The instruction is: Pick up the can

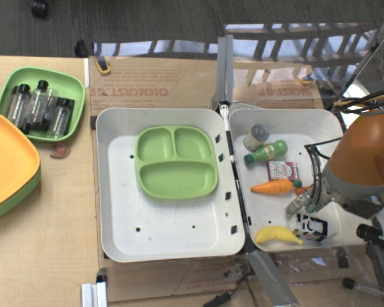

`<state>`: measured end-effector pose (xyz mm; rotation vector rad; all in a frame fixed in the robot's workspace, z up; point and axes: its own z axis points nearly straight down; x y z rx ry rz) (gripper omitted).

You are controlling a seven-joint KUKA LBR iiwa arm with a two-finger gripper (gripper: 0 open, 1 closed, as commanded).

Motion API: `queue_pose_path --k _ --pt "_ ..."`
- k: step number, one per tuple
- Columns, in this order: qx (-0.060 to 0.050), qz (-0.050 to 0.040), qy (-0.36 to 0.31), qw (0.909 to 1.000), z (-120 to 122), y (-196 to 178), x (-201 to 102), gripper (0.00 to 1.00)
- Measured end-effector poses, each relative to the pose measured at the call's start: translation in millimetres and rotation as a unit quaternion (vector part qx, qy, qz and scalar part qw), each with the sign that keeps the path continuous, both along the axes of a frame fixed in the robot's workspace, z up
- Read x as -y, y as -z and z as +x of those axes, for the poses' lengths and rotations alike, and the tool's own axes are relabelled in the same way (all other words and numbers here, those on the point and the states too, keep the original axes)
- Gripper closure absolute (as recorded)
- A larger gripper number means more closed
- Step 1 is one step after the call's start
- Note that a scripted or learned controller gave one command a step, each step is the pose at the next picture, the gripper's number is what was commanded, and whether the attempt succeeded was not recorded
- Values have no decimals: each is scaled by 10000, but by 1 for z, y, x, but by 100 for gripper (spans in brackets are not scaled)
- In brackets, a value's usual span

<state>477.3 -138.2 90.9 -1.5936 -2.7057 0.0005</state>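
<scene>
A green divided plate (176, 162) sits alone in the left bin (115, 190). The can (258, 135) lies toward the right bin's (333, 123) back, beside a green bottle (267, 151); the gripper (305, 204) hovers well apart, nearer the banana (278, 236).

Claw (305, 211) above banana (278, 236)

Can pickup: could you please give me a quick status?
Gripper low in right bin, beside banana. Can untouched at bin's far left corner. Green bottle, carrot lie between.
</scene>
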Motion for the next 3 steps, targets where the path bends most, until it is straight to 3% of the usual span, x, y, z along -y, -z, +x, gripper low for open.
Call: queue_pose_path --k 1,2,3 --pt "19 -8 -1852 9827 56 -34 20 100" --pt "4 4 -2501 9682 40 0 -6 100" --pt "11 6 -2475 9689 41 -9 -5 100"
